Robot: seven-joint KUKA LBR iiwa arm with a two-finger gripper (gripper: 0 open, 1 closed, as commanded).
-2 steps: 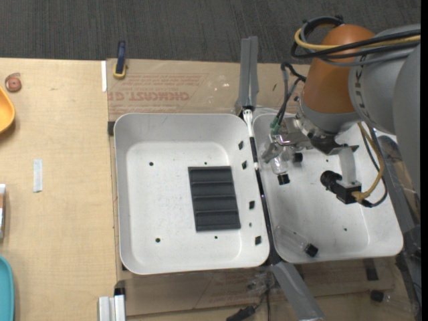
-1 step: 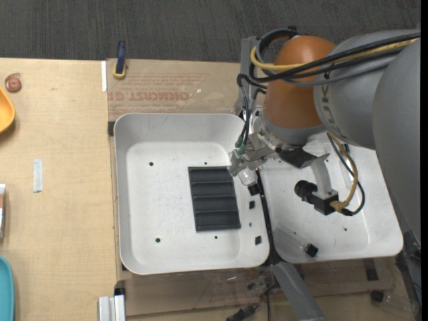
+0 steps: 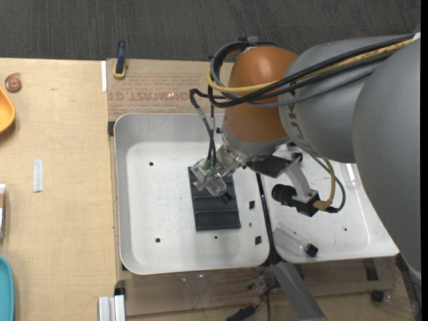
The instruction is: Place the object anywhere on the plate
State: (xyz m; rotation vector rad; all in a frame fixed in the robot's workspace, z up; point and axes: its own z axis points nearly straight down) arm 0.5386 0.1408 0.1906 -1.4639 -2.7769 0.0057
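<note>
My gripper (image 3: 212, 179) hangs low over the middle of the left white bin (image 3: 144, 179), under the arm's orange band (image 3: 257, 89). A black ribbed slab (image 3: 217, 212) lies flat on the bin floor directly below and in front of it. The gripper's tip overlaps the slab's far edge, and I cannot tell whether they touch. The wrist hides what lies right beneath the gripper. At the far left edge, a sliver of a blue plate-like rim (image 3: 3, 293) shows on the wooden bench.
In the right bin (image 3: 348, 239) lies a small clear item with a dark cap (image 3: 301, 245). An orange bowl's edge (image 3: 5, 112), a small red disc (image 3: 12, 82) and a white strip (image 3: 37, 176) sit on the bench at left. A blue clamp (image 3: 120, 57) grips the cardboard behind.
</note>
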